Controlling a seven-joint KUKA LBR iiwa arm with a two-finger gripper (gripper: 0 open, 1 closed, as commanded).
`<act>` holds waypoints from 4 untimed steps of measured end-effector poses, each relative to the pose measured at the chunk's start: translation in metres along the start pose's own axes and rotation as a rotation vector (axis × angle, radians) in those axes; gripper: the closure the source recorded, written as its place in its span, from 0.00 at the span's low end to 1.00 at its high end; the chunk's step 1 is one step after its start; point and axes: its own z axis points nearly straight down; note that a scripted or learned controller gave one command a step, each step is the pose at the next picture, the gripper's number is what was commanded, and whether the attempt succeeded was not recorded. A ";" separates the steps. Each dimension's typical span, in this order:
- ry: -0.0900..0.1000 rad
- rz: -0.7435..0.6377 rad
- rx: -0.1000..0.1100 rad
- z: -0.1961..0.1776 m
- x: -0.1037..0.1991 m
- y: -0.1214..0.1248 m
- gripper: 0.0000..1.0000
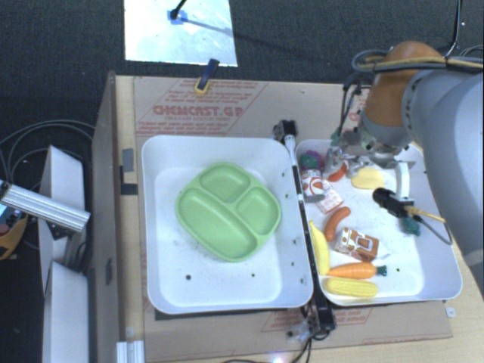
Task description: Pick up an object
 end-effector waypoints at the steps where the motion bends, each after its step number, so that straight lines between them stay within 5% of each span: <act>1: 0.005 -0.001 -0.021 -0.082 0.026 -0.040 1.00; 2: 0.004 0.000 -0.016 -0.077 0.024 -0.040 0.00; 3: 0.004 0.003 -0.018 -0.007 0.007 -0.006 0.00; 4: 0.004 0.004 -0.014 0.024 -0.001 -0.001 0.00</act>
